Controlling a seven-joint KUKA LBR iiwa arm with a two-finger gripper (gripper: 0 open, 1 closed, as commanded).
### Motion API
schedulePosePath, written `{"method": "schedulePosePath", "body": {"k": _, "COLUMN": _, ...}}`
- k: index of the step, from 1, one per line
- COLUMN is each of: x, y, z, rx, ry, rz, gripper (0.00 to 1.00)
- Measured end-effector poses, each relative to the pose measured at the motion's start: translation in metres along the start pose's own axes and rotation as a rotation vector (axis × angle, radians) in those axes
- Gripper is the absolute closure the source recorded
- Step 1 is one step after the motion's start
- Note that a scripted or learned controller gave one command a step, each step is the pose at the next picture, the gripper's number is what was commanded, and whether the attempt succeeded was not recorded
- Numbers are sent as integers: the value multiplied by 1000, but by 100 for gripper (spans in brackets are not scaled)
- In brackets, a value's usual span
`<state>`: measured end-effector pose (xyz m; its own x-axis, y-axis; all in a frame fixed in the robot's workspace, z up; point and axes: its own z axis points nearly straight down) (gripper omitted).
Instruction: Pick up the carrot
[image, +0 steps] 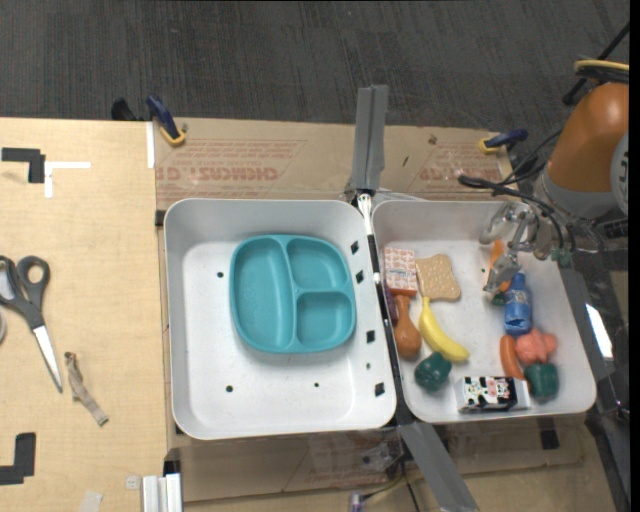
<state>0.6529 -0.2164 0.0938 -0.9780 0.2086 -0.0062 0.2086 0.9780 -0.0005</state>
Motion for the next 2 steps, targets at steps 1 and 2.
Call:
{"method": "schedulePosePath", "body": {"k": 1, "x": -2, "y": 2, "z": -12, "rx": 1, "ry": -7, "rz": -4, "gripper": 100}}
{"method": "schedulePosePath", "body": {"k": 2, "x": 63, "y": 79, "z": -96, "rx": -2, "ry": 3, "rz": -179, "gripper": 100}}
